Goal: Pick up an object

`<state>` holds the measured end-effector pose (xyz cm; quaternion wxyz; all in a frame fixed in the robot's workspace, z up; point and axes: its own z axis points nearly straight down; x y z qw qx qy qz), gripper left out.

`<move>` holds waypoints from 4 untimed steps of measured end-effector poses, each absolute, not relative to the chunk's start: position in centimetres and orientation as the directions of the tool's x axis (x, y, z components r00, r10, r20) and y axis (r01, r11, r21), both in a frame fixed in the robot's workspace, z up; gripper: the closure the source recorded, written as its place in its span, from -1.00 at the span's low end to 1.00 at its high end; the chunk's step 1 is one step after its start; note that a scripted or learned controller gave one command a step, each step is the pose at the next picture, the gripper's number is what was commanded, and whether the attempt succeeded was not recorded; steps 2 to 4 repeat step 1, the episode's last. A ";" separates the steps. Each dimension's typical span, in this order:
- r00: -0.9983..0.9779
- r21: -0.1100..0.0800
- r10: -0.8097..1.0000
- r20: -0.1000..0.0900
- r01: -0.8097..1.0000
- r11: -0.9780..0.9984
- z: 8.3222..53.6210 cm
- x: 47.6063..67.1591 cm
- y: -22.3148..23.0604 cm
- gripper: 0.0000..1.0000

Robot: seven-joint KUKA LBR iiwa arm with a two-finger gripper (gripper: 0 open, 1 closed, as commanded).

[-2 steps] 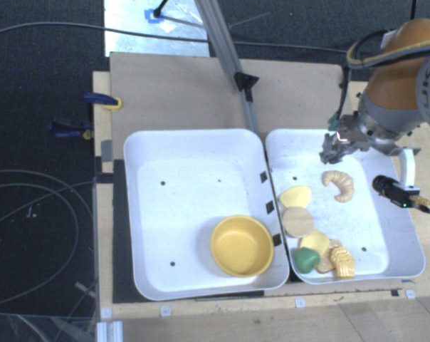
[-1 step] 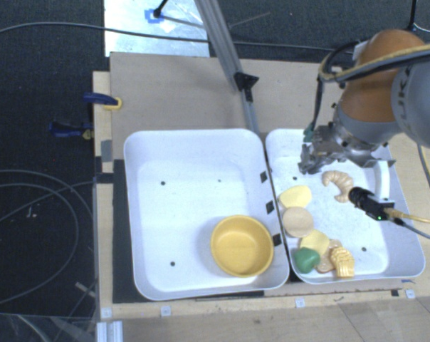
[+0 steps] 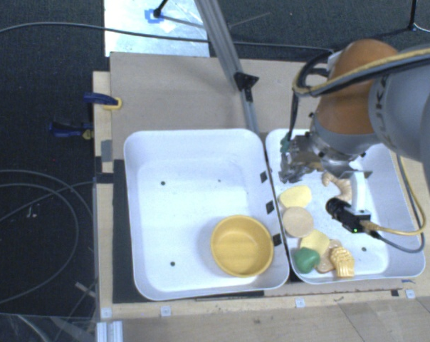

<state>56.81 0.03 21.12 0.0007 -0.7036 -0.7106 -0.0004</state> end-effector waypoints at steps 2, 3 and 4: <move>-0.010 -0.001 1.000 0.002 1.000 0.010 20.9 55.0 4.6 1.00; -0.010 -0.001 1.000 0.002 1.000 0.010 20.9 55.0 4.6 1.00; -0.010 -0.001 1.000 0.002 1.000 0.010 20.9 55.0 4.6 1.00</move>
